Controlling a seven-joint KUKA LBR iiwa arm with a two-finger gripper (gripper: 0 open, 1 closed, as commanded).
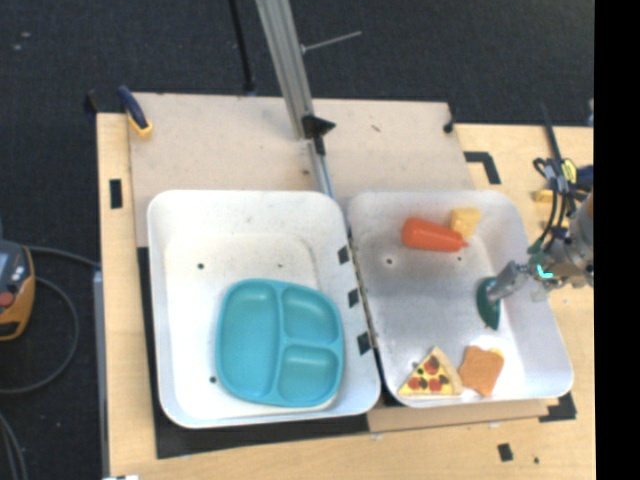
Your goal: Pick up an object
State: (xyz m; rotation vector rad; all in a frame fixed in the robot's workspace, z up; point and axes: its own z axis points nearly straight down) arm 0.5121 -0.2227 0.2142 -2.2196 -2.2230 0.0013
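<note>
The right bin point(420, 293) holds an orange carrot-shaped piece point(432, 234) and a small yellow piece point(465, 219) at its far side. A pizza slice point(431, 375) and an orange toast-like piece point(482, 369) lie at its near edge. A dark green object point(488, 303) lies near the bin's right side. My gripper point(512, 277) comes in from the right edge, low over the bin and just above and right of the green object. Whether it touches that object is unclear.
The left bin point(200, 228) holds a teal divided plate point(280, 342). An aluminium post point(285, 53) stands behind the bins. Cables and fittings point(555, 183) crowd the bench's right edge.
</note>
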